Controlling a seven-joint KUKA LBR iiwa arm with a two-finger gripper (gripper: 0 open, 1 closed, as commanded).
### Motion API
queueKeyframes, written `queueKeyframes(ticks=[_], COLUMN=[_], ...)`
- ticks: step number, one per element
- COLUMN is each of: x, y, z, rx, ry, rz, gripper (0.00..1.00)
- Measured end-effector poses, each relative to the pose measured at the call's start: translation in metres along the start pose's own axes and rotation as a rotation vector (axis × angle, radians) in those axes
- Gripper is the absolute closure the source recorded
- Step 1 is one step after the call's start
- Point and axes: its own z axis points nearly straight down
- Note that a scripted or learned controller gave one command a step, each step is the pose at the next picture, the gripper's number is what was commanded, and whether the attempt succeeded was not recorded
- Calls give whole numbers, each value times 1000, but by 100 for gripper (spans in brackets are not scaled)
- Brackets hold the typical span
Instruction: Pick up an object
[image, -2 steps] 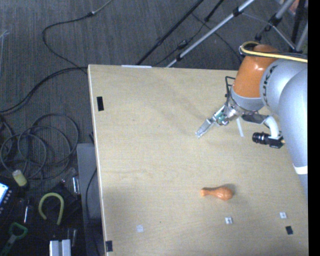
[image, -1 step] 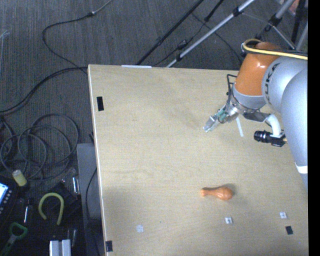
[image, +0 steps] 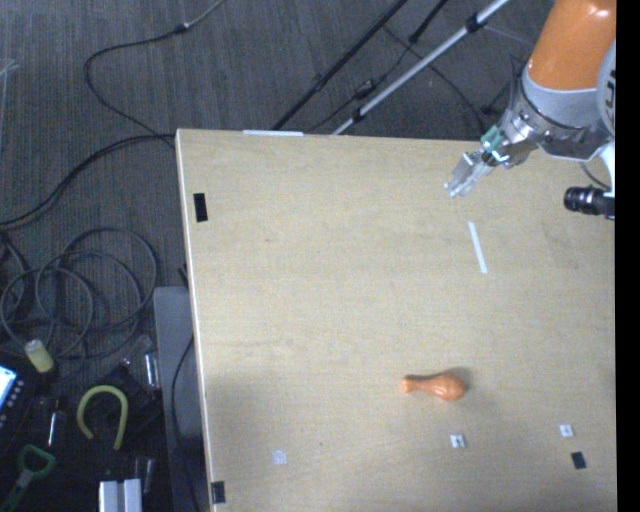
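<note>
Wooden bench (image: 300, 300), orange object (image: 436, 386) lying

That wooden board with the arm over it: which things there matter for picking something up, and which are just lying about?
Part of the job:
- orange pear-shaped object lying on the board
- pincer near the far edge
- white stick

Just lying about:
- cables on the floor
- green hook-shaped tool
- black markers on the board
</note>
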Motion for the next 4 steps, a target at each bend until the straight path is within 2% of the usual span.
queueKeyframes(ticks=[1,2,3,4], x=[24,82,82,16], y=[9,12,12,5], z=[96,111,111,211], rx=[2,2,2,3], ry=[1,3,3,0], rz=[-36,86,86,34], gripper=[100,100,0,0])
